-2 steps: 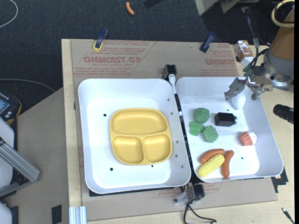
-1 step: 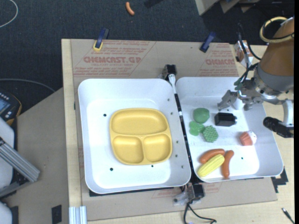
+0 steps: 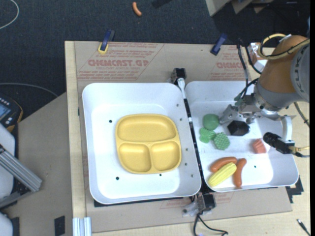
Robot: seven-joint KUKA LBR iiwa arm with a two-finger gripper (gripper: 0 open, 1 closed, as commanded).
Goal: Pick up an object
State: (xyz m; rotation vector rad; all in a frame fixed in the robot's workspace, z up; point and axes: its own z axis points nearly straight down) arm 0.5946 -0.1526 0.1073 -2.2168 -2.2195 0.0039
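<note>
Hovering fingers (image 3: 238,127) in right bin (image 3: 275,178) | green ball (image 3: 211,121) just left | spread unclear

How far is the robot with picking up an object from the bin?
Done: the arm has reached into the right bin, and the gripper sits low among the toy foods. In hand: nothing visibly held. Left: grasp and lift one item, such as the green ball beside it or the corn.
</note>
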